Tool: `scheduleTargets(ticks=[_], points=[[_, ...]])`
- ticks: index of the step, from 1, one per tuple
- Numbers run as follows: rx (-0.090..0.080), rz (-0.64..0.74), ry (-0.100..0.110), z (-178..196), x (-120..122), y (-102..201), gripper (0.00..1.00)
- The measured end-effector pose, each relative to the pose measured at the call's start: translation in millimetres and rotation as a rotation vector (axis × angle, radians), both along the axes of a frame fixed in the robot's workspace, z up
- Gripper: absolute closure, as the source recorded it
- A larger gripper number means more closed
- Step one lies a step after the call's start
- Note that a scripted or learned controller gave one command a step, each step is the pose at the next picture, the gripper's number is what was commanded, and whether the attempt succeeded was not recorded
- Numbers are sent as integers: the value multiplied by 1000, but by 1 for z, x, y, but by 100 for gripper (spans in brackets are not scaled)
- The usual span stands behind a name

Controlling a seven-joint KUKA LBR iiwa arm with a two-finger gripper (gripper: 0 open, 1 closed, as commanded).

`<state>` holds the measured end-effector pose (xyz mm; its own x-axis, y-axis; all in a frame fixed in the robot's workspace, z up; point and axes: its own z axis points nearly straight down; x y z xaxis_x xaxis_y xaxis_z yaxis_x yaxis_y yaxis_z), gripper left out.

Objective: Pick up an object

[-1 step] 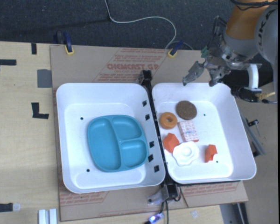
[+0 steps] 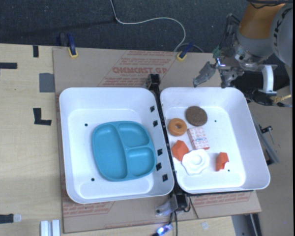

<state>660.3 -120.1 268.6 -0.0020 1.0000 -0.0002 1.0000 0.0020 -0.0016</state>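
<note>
Right bin: cookie below spread fingers

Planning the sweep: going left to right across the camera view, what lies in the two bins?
Blue divided tray → donut → brown cookie → small orange piece. The orange wedge, white flower-shaped piece and small packet overlap in order, so omitted.

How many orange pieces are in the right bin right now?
2. One orange piece lies beside the white flower-shaped piece, on its left; the other orange piece sits to its right. The tan donut isn't counted. None seem hidden.
</note>
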Motion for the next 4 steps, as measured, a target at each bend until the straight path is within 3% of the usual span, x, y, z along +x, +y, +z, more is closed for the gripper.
scheduleTargets(ticks=[3,4], points=[[-1,0,6,-171,4,9,0],[-1,2,0,-156,6,10,100]])
